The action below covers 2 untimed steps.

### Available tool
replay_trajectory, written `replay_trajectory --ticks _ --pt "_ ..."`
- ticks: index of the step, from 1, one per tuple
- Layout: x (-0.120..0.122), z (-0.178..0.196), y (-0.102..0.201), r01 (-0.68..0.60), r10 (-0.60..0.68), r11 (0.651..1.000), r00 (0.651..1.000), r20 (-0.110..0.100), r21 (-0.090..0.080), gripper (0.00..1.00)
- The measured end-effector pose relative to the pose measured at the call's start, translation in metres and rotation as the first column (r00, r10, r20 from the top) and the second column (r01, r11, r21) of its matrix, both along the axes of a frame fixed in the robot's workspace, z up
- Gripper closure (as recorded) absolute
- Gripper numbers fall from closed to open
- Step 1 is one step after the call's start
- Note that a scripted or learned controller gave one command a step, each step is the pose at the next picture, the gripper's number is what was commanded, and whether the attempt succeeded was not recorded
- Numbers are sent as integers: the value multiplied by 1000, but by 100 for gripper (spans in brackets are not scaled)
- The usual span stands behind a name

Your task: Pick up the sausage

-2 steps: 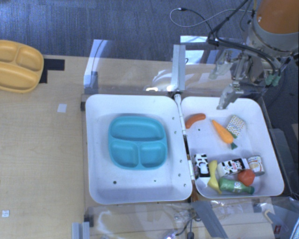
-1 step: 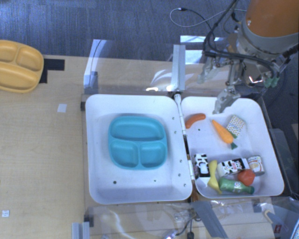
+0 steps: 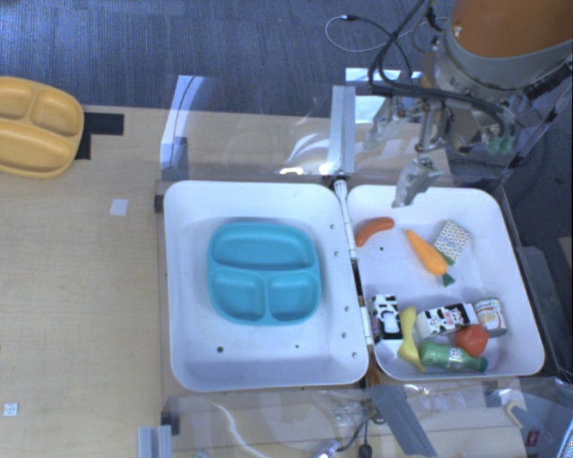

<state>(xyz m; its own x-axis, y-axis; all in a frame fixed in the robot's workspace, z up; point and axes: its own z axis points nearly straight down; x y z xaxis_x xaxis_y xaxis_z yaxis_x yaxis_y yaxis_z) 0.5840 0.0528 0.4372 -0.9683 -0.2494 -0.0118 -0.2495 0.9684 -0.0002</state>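
1. The short orange-red sausage (image 3: pixel 373 230) lies in the right shallow white bin (image 3: pixel 501 224), near its upper left corner, just beside the wall that divides the two bins. It is a little curved and nothing touches it.
2. The two-finger metal gripper (image 3: pixel 414 186) hangs over the top edge of the right bin, above and to the right of the sausage, apart from it. I cannot tell if it is spread or closed, because the tips are blurred. Nothing is seen held in it.
3. The grey arm with the orange band (image 3: pixel 506 27) comes in from the upper right, with black cables around the wrist.
4. To the right of the sausage lies an orange toy carrot with a green end (image 3: pixel 428 254), tilted, and near its lower end is a small checkered white packet (image 3: pixel 452 240).
5. Along the bottom of the right bin are crowded together: a black-and-white carton (image 3: pixel 386 318), a yellow banana-like piece (image 3: pixel 408 337), a green bottle (image 3: pixel 452 358), a red round fruit (image 3: pixel 473 339), a second cow-patterned white carton (image 3: pixel 447 318) and a small can (image 3: pixel 489 316).
6. The left white bin (image 3: pixel 192 358) holds a blue plastic divided plate (image 3: pixel 263 272) with three compartments, lying flat in the middle.
7. A yellow divided tray (image 3: pixel 36 125) rests on the wooden bench (image 3: pixel 81 295) at the far upper left, well apart from the bins.
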Motion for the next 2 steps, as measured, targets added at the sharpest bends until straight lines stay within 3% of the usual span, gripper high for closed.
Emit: replay_trajectory --ticks 1,2 --pt "26 0 -2 -311 311 951 951 1 -3 0" --pt "40 1 13 -539 539 842 842 2 -6 0"
